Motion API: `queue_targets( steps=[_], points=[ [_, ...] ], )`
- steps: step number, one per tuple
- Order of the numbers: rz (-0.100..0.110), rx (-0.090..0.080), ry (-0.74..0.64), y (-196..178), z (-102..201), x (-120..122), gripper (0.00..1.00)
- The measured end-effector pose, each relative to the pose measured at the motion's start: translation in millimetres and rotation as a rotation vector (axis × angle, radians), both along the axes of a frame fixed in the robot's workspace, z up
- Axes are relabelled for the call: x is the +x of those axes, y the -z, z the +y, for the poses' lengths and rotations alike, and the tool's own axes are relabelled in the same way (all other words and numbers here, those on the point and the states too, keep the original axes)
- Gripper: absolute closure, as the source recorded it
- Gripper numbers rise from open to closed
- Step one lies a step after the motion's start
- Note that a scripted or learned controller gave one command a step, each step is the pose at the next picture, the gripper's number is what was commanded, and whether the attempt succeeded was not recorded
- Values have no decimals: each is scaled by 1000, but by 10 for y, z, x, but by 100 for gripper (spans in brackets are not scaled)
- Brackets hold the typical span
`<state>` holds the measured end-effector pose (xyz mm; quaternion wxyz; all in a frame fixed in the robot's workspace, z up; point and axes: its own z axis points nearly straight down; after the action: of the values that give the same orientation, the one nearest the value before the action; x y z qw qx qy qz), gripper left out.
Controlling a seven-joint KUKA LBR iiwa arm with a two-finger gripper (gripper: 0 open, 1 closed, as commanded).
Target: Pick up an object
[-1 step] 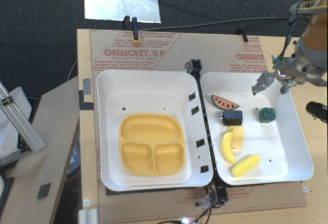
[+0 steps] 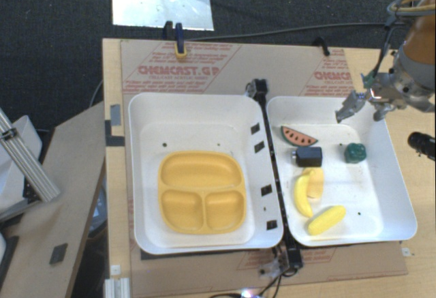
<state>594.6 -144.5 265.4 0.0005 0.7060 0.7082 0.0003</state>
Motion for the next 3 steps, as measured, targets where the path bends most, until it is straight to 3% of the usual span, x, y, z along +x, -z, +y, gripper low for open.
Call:
queue_targets(
  steps=[3],
  points=[
    [0,0,3,1487,99,-60,0]
  ],
)
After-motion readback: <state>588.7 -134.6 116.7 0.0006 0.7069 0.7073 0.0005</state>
